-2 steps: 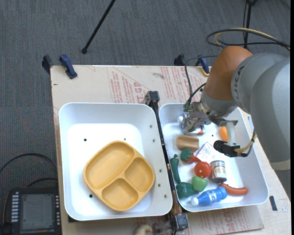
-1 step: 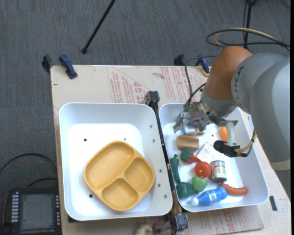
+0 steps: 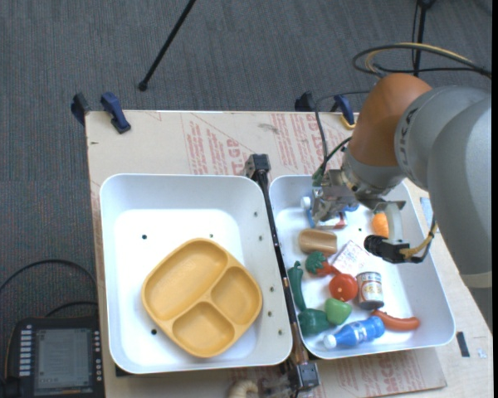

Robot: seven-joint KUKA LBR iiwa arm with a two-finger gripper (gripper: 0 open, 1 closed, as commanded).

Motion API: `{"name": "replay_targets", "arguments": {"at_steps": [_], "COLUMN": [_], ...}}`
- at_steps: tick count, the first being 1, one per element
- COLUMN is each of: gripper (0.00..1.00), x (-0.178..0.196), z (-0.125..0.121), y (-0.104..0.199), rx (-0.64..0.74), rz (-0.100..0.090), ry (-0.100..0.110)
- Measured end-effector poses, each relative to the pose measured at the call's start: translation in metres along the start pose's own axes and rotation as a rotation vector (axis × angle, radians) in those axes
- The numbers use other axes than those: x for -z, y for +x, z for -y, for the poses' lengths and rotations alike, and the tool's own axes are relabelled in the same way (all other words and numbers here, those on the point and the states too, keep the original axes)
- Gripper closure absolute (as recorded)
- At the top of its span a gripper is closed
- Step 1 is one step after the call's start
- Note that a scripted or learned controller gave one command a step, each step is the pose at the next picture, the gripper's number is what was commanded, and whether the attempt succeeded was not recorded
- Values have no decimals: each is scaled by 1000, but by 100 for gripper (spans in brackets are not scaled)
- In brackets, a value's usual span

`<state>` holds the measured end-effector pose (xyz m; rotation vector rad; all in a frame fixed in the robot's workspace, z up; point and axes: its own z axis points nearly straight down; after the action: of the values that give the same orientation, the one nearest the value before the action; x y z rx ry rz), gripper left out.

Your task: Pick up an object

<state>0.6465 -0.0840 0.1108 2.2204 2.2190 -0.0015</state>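
Grey arm (image 3: 448,164), bulky and smooth-skinned with its orange band (image 3: 382,118), sits nearest the lens and reaches in from the right over the far half of the right bin (image 3: 444,309). Left bin (image 3: 133,197): shallow white plastic, rounded corners, carrying one yellow divided plate (image 3: 201,297) with three compartments, matte, lying toward the bin's near edge. Right bin holds the candidates, clustered from centre to near edge. By size: blue bottle (image 3: 354,333) lying on its side along the near edge, long axis running left to right; dark green cucumber-shaped piece (image 3: 296,287) along the left wall; tan bread-like block (image 3: 317,240), rounded, long axis left to right, just near-side of the gripper (image 3: 328,206); small tin can (image 3: 369,289) upright with a printed label; red tomato-like ball (image 3: 343,287) touching the can; light green pepper (image 3: 337,310); thin orange-red chilli (image 3: 394,321) at the near right; small orange piece (image 3: 381,224) by the right side. Gripper sits low at the far left corner of the right bin; fingers are lost in cabling and clutter, so spread or pressed together cannot be told, and nothing is visibly held. Judgement: closest target is the tan block, directly toward the near edge from the gripper; a grasp across its short axis looks most workable.
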Motion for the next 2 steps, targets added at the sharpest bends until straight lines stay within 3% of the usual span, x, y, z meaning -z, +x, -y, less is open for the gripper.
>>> {"name": "replay_targets", "arguments": {"at_steps": [1, 2], "gripper": [0, 100], "x": [0, 9], "z": [0, 0], "y": [0, 0], "rx": [0, 0], "rz": [0, -1], "ry": [0, 1]}}
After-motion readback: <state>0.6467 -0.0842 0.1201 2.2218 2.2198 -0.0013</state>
